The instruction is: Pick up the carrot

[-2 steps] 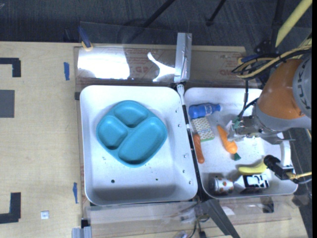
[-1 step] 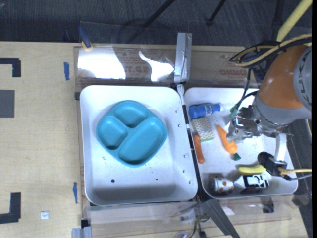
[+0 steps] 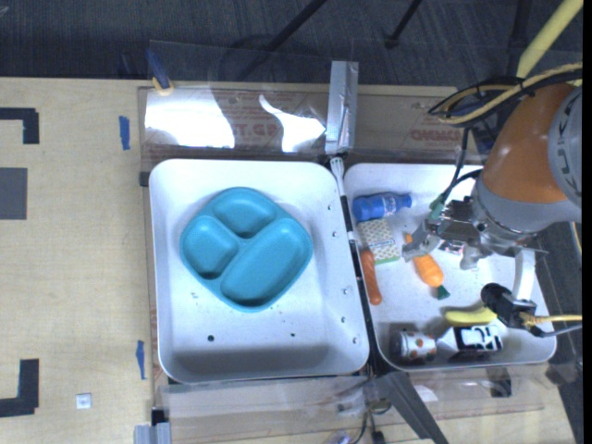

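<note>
**A:** Eyes on the right bin (image 3: pixel 402 308). The carrot (image 3: pixel 427 268) lies about mid-bin, a short orange stub with a green tip.

**B:** Which way is it pointing?

**A:** Its long axis runs on a slant, far-left to near-right. The green end points near-right, toward the banana (image 3: pixel 470 315).

**B:** And the gripper?

**A:** The gripper (image 3: pixel 444 240) hangs right over the carrot's far end, with the arm reaching in from the right. From this angle I cannot tell how wide it is open. The carrot looks to be down on the bin floor, not lifted.

**B:** Any room around it?

**A:** There's bare white floor to the carrot's left. Then comes a longer orange piece (image 3: pixel 371 277), lying near-to-far along the bin's left wall. Just far-left of the carrot sits a patterned packet (image 3: pixel 379 237), and beyond that a blue bottle (image 3: pixel 381 204) on its side near the far wall.

**B:** And the near side?

**A:** A patch of open floor, then a can (image 3: pixel 418 343) and a black-and-white item (image 3: pixel 476 338) lined up along the near wall. The banana lies just far of them.

**B:** What about the other bin?

**A:** The left bin (image 3: pixel 176 294) holds a blue divided plate (image 3: pixel 245 246), well apart from the carrot. The pale worktop (image 3: pixel 74 248) stretches off to the left.
</note>
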`<state>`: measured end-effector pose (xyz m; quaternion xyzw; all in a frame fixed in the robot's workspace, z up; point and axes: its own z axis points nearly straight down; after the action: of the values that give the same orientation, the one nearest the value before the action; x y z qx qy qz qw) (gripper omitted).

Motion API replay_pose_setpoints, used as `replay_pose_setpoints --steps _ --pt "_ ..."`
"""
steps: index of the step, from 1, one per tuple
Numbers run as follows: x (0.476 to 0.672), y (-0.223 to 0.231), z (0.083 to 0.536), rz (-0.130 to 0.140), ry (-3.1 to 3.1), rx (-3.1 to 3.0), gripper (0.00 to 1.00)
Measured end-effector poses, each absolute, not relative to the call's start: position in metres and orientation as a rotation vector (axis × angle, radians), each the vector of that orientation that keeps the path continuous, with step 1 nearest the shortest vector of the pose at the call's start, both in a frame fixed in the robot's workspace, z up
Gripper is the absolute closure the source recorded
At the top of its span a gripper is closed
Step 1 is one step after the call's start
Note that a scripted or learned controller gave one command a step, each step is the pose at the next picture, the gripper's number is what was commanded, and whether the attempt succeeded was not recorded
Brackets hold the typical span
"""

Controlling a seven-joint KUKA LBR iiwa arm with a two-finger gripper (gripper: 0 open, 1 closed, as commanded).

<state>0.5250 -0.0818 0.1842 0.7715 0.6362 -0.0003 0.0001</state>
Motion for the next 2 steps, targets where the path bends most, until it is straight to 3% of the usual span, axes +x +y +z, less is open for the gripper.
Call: replay_pose_setpoints --steps 1,2 --pt "0.549 -0.114 0.087 0.006 2.137 2.298 0.0" --pt "0.566 -0.124 0.239 -0.001 1.972 2.445 0.0"
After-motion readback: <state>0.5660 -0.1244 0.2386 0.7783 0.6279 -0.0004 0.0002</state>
